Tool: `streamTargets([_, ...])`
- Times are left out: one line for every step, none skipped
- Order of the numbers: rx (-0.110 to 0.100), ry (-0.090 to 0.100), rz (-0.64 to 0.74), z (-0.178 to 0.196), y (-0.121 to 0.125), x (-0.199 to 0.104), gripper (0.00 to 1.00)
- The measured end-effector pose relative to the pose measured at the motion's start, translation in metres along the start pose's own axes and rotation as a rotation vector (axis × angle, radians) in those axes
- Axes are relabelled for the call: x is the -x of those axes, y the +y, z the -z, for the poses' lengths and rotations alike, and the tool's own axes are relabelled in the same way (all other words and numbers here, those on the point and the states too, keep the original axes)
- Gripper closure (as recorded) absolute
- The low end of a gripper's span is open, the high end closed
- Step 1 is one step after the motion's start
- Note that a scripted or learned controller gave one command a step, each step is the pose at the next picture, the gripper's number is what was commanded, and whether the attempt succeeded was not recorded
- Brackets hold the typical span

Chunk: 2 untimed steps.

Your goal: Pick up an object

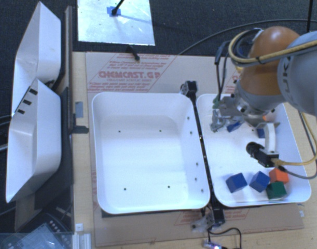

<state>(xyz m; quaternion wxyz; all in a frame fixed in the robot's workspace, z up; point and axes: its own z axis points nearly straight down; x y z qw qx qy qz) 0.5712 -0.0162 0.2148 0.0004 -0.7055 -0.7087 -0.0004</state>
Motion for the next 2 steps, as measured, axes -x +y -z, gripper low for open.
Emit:
streamTargets([0.001, 0.0, 0.0, 0.0, -0.006, -0.044, 1.0])
streamTargets([-0.001, 0.0, 0.0, -0.007, -0.023, -0.094, 1.0])
